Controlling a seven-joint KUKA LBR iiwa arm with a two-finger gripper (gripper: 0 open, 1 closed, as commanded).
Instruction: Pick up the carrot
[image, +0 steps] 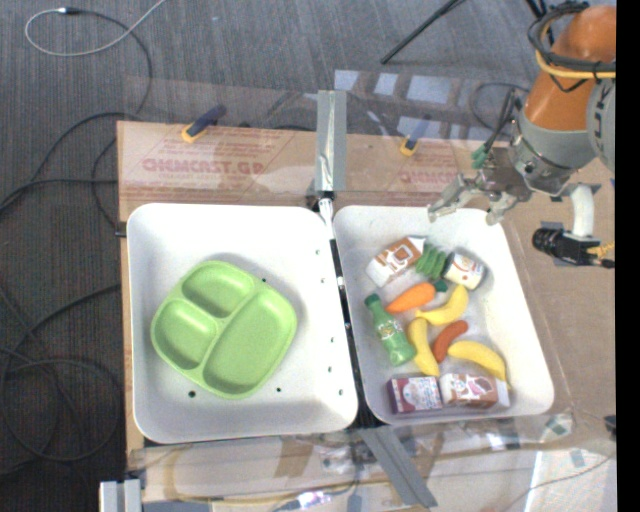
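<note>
Since the carrot (413, 296) looks like a light, stiff, smooth toy, you should expect slip; pinch it across its orange middle. It lies in the right bin (528, 300), touching the green bottle's (388, 330) cap end, beside a banana (446, 305). The tool (468, 199) hangs spread wide, empty, above the carrot's bin's far rim.

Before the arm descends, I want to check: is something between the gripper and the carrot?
Nothing visible. The gripper hangs above the right bin's far rim, and the carrot lies uncovered, touching a banana.
</note>
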